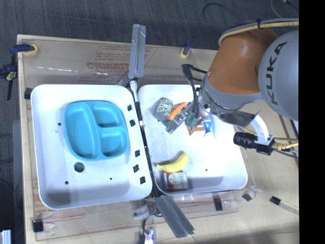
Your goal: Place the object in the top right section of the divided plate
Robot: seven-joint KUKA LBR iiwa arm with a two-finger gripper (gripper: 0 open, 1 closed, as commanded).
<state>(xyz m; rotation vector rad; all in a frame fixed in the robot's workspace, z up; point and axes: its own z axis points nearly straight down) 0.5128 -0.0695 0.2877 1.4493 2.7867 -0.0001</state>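
The gripper (179, 120) is positioned low over the right bin (223, 174), beside an orange object (177, 109) and a patterned ball (163, 106); whether it is open or closed cannot be told. A banana (173, 162) and a can (175, 180) are located near the bin's front wall. The blue divided plate (96, 129) is seated in the left bin (51, 187).
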